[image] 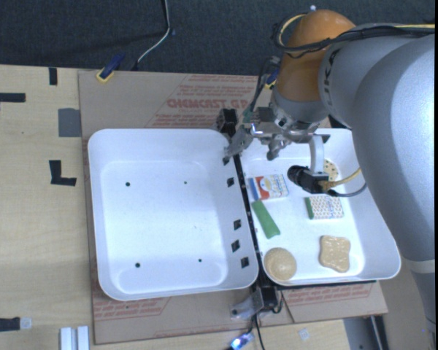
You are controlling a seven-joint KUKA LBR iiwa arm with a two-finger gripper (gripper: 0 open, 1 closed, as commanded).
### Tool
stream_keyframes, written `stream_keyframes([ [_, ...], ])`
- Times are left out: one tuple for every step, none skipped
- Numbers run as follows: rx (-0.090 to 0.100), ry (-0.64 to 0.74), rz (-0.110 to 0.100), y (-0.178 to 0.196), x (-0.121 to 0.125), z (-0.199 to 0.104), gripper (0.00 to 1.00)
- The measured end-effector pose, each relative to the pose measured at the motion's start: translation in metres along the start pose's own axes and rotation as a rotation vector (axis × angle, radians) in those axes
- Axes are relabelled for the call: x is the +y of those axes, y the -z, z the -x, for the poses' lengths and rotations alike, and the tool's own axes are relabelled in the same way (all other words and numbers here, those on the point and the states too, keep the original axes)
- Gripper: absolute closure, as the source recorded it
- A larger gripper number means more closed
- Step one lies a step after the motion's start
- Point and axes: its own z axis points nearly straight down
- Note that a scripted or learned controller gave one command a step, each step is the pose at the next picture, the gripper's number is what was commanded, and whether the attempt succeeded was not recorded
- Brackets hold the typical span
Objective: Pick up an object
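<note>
The grey arm's two-finger gripper (255, 150) hangs over the far left corner of the right white plastic bin (372, 250), its fingers spread apart with nothing between them. Just below it in that bin lies a small red, white and blue packet (269, 187). Nearer are a green stick (265, 219), a dotted white pad (325, 208), a round tan disc (280, 263) and a lumpy tan piece (335, 253).

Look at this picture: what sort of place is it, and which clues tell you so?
Probably a robotics lab set for grasping trials: a grey robot arm reaches over two white bins, a green block and other oddments lie in one, and black tape marks the bench.
</note>
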Motion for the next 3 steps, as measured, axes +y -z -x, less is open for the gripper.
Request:
stream_keyframes([
  [-0.002, -0.004, -0.001, 0.0, -0.001, 0.003, 0.0],
  [-0.001, -0.002, -0.001, 0.0, 0.001, -0.029, 0.0],
  [-0.002, -0.004, -0.001, 0.0, 0.0, -0.027, 0.0],
])
